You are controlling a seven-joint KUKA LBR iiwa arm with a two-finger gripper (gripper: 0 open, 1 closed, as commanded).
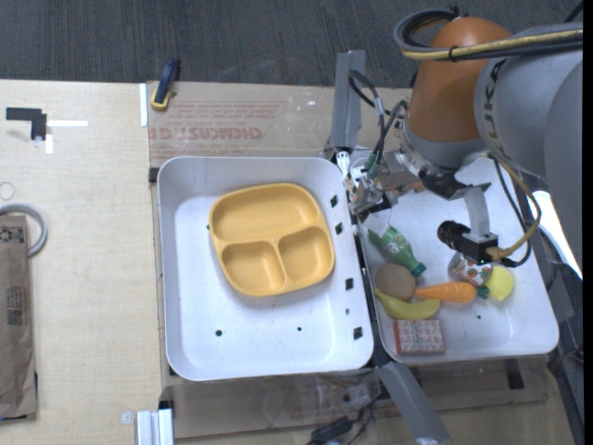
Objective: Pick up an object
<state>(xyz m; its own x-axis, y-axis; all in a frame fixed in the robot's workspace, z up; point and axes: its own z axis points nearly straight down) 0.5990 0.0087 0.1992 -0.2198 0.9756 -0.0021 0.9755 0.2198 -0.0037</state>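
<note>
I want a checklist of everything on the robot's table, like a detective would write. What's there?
Surface: two white bins side by side, left bin and right bin, on a wooden bench.
Job's things: in the right bin, a green bottle, a kiwi, a banana, a carrot, a lemon, a small can and a red box.
Clutter: a yellow divided plate in the left bin.
Gripper: gripper at the right bin's upper left corner, holding nothing I can see.
Cables: black cable looping by the wrist.
Surroundings: brown paper bag at the left edge, dark floor.
</note>
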